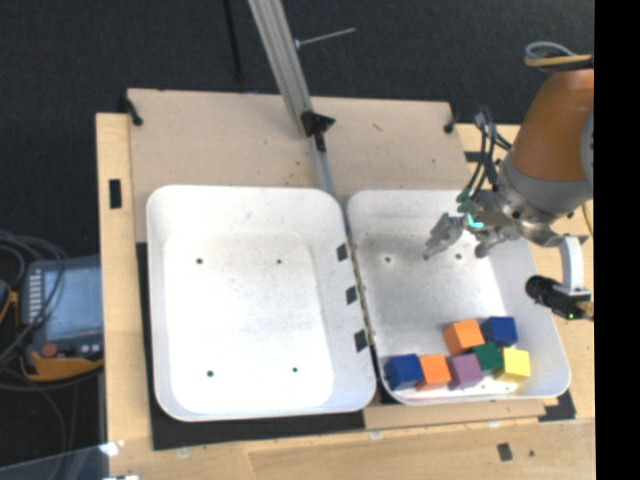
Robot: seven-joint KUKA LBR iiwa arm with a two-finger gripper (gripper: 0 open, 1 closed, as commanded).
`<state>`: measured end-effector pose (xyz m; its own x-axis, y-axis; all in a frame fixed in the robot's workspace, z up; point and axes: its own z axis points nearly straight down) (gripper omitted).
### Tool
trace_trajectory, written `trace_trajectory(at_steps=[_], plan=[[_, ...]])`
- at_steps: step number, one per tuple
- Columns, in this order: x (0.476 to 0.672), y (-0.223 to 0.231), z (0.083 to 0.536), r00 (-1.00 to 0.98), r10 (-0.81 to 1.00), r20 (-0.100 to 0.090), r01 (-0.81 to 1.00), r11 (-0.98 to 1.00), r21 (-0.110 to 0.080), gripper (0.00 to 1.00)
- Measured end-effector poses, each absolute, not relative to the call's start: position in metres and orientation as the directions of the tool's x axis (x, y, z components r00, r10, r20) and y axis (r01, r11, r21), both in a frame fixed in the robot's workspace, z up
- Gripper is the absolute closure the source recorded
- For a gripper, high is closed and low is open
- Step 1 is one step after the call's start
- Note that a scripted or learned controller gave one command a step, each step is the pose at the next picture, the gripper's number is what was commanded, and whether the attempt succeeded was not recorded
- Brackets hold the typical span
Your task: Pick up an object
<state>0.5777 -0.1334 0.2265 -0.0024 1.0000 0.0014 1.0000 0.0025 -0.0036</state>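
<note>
On the left side of the bench (115, 268) sits the first white bin (165, 298), a shallow tray with rounded corners and a smooth, faintly speckled floor marked by four small dark dots. Nothing rests on that floor, so I judge it is meant as the place where picked things get dropped.

Just beside it, touching along a seam with small dark clips, lies the second white bin (400, 268), of the same shallow moulded shape. A slanted metal rail (280, 48) rises from the back of the seam toward 11 o'clock; what it carries is out of sight.

Toward 5 o'clock in this second bin the blocks are bunched against the near wall, likely because they have slid there. Along the wall from left to right stand a blue block (403, 369), an orange block (435, 370), a purple block (466, 369) and a yellow block (516, 363); behind them sit a larger orange block (463, 335), a green block (488, 356) and a second blue block (499, 329). All look like matte, hard-edged cubes, packed tightly enough that a finger may struggle to slip between them.

At 1 o'clock in the same bin the gripper (462, 236) hangs above bare floor, its two dark fingers spread apart and clasping nothing, well apart from the blocks. The grey arm (535, 183) with its orange band enters from 3 o'clock. Any block could serve as the pick; the outer ones look easiest.
</note>
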Motion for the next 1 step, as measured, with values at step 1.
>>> trace_trajectory(at_steps=[1], plan=[[0.5786, -0.1334, 0.2287, -0.002, 1.000, 0.001, 1.000, 0.002, 0.001, 0.00]])
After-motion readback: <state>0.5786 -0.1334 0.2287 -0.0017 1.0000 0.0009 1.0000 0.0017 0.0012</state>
